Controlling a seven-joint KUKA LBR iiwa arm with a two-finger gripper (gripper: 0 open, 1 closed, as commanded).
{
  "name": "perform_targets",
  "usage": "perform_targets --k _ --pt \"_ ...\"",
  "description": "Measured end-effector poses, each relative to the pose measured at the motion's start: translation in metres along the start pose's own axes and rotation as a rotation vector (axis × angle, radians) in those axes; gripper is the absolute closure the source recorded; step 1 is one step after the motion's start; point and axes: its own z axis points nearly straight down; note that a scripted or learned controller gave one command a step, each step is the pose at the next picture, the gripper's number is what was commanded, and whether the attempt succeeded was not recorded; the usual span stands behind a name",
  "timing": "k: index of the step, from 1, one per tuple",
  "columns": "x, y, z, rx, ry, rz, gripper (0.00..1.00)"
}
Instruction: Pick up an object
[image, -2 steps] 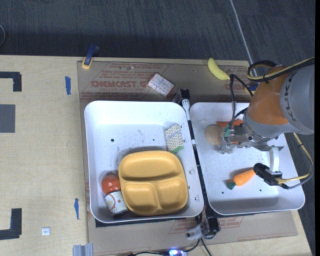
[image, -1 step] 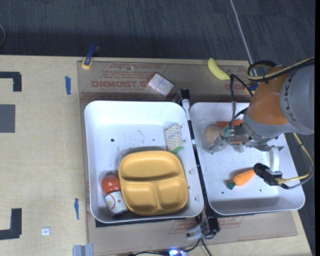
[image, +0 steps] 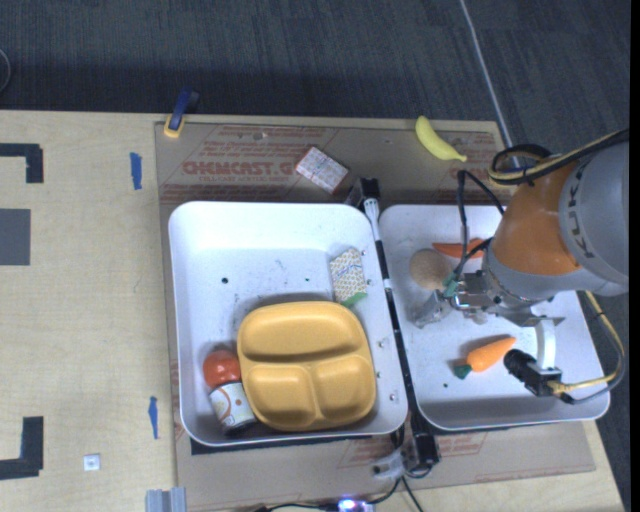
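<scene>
Overhead view of the tabletop (image: 80, 300) with two shallow white bins side by side. In the left bin (image: 200, 240) are seen, from left to right, a small can with a red top (image: 226, 388) near the front corner, a yellow compartment tray (image: 305, 362) lying flat and touching the can, and a small patterned packet (image: 347, 273) just behind the tray by the right wall. Behind the bins, on the cardboard sheet, a small box (image: 320, 169) and a yellow banana-shaped toy (image: 438, 141) are shown.

In the right bin (image: 580, 410) a round beige object (image: 428, 267) lies near the back left, with an orange item (image: 462, 248) partly hidden just beside it; a toy carrot (image: 487, 354) lies free on the floor of the bin, nearer the front. The pincer (image: 432, 308) is lowered into this bin, between the beige object and the carrot, close to the bin's left wall. Whether its jaws are open or closed cannot be told, as they are masked by the wrist and cabling.

Progress is judged to be early: no object is seen raised from either bin, and nothing is seen between the jaws. A grasp, a lift clear of the bin floor, and proof of a secure hold are all taken to remain.
</scene>
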Motion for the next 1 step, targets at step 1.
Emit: perform_targets --k 1 --pt "0.0000 0.0010 -0.0103 -0.003 -0.001 0.001 1.00"
